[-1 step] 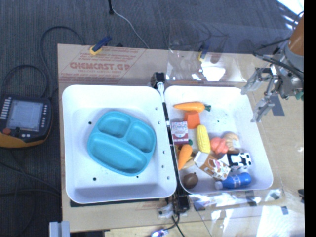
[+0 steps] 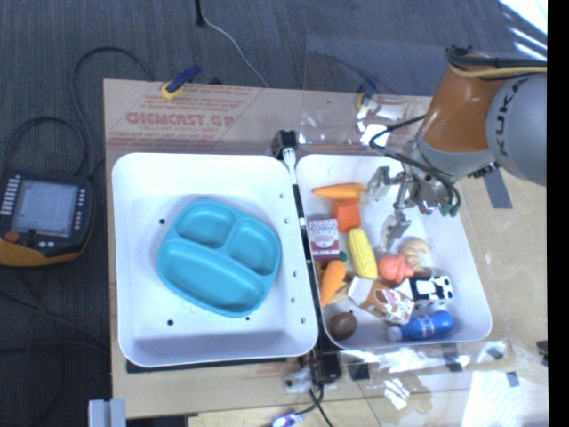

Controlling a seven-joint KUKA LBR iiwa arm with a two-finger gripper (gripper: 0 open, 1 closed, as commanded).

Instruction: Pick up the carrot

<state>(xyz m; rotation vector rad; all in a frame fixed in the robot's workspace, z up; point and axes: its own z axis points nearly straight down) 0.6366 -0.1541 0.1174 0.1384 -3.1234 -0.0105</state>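
My claw [image 2: 397,205] hangs spread and empty in the right bin [image 2: 476,274]. The carrot [image 2: 338,191] lies just left, long axis pointing toward me.

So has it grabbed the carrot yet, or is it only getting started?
Not yet. The carrot lies at the far end of the right bin, with nothing gripping it. The pincer hangs over that bin just beside the carrot, so the arm looks positioned for a try. Closing on the carrot and lifting it are both still to do.
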